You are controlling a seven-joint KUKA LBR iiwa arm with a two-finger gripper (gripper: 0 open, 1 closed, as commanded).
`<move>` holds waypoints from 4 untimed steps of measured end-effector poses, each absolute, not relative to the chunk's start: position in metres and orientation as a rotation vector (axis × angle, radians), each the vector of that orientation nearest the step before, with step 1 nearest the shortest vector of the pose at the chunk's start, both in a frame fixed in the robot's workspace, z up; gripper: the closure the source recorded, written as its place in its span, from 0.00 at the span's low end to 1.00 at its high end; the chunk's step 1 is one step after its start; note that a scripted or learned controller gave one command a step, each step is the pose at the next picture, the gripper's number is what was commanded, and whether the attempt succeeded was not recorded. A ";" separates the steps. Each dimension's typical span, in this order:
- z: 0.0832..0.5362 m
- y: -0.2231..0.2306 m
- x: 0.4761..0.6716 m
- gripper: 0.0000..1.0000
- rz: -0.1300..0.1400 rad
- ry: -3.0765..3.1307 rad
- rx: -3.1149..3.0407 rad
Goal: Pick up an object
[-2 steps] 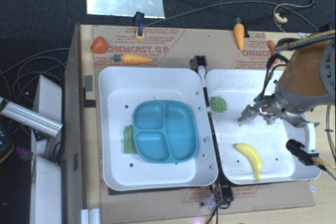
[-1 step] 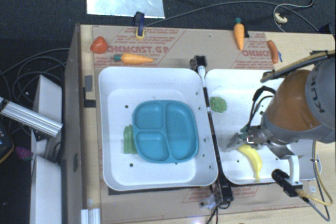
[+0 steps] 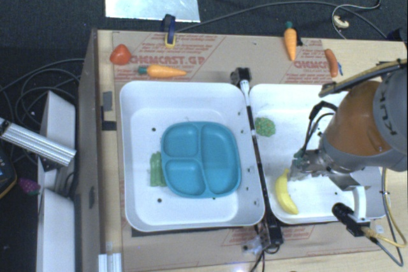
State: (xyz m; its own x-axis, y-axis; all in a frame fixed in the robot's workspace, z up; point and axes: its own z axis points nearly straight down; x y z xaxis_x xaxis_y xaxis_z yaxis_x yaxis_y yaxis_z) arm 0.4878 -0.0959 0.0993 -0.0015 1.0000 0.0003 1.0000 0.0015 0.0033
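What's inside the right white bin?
The right white bin holds a yellow banana near its front left corner and a green leafy piece by the left wall. The gripper hangs just above the banana. The arm covers the bin's right part.

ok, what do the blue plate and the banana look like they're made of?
Blue divided plate: likely moulded plastic, one uniform colour with a smooth, soft sheen and rounded compartment ridges. Banana: probably a plastic or rubber toy, evenly bright yellow and slightly glossy, though the view can't rule out real fruit.
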 end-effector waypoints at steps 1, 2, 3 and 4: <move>0.099 -0.096 0.488 0.00 0.004 2.222 2.218; 0.153 -0.123 0.537 0.00 0.002 2.221 2.217; 0.083 -0.124 0.619 0.00 0.000 2.226 2.217; 0.085 -0.133 0.667 0.00 0.003 2.225 2.214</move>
State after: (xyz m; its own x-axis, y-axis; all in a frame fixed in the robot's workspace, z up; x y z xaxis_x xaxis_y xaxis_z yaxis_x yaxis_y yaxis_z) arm 0.6667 -0.1329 0.0852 -0.0049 1.0000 -0.0010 1.0000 0.0049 0.0032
